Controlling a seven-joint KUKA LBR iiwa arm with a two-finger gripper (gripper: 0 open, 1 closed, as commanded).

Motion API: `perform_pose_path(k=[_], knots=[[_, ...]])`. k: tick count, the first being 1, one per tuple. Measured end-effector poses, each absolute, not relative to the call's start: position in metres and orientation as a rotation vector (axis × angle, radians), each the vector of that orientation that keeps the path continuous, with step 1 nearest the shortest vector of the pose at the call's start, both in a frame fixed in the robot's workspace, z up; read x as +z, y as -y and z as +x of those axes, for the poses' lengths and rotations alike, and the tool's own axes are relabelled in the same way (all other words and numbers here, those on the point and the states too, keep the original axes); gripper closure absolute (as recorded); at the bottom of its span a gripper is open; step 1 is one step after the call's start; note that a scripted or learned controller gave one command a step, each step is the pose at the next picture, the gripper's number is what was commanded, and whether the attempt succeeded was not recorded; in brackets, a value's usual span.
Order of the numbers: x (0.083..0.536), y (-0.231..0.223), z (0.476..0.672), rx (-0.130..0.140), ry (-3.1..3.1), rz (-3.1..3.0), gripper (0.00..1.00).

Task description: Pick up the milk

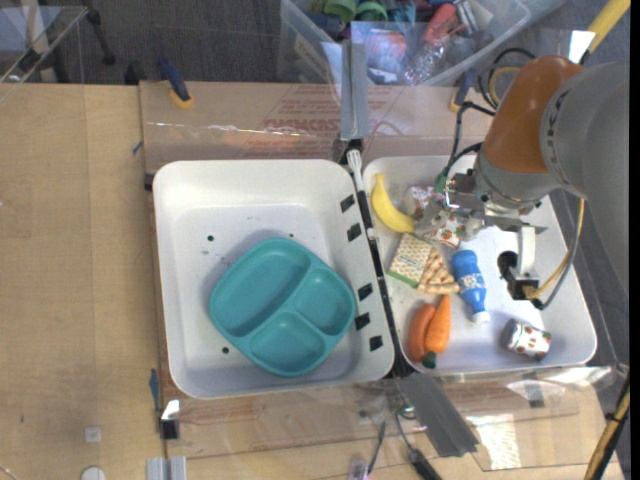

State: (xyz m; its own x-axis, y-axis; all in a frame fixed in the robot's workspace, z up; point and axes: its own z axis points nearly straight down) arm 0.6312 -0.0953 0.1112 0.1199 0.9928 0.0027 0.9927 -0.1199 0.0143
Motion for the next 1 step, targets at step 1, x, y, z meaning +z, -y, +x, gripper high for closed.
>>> perform_pose_path(k=[1], knots=[[0.1842,0.0231,0.6319,-0.001,-1.881,2.517,1.00]])
